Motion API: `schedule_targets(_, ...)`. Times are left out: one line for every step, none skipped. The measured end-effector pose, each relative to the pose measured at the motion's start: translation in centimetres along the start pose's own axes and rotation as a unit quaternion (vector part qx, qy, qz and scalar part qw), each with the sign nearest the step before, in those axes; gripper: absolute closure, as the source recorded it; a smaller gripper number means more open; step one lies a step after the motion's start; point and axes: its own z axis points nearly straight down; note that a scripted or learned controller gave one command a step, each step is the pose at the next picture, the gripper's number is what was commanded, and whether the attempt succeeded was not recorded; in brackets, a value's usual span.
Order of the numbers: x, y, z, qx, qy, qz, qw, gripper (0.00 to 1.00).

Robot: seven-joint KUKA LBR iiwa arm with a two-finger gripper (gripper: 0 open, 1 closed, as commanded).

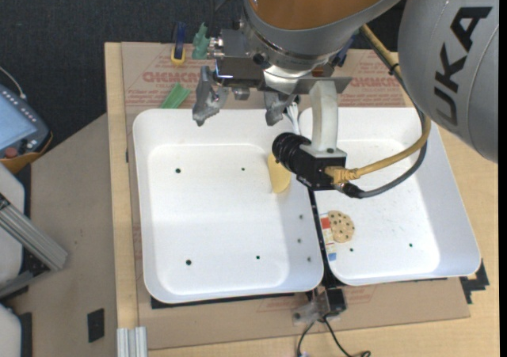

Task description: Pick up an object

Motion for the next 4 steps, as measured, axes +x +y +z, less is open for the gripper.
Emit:
schedule_targets(-0.3,0.3,-0.6,0.001,-0.003,0.003,1.0000,1.00)
schedule_targets(-0.4,-2.0,-8.1,-0.001,-0.001,0.004,1.0000,1.00)
schedule_targets(-9.5,3.9,-2.9,0.006,-0.005,0.010,0.9999,1.00)
schedule_targets(-4.9,5.7,10.6,0.011,-0.005,0.003,0.9999,1.00)
